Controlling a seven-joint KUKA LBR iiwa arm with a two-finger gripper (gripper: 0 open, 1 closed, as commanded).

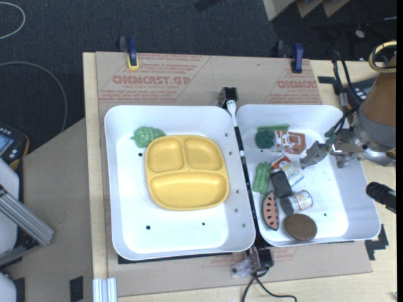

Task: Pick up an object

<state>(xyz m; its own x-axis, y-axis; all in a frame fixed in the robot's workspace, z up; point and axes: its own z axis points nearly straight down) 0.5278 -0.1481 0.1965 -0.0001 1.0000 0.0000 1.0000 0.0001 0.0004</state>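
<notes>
The bench carries 2 white bins, and the sorting looks deliberate. The left bin holds a yellow divided plate with a green toy at its upper corner. The right bin crowds its pickable objects against the left wall: a green block, a printed carton, a green pod, a black box, a small jar, a watermelon slice and a brown disc.

The gripper hangs over the right bin, just right of the carton, probably lining up on that cluster. Whether its fingers are apart or together, I cannot tell; nothing is visibly held.
</notes>
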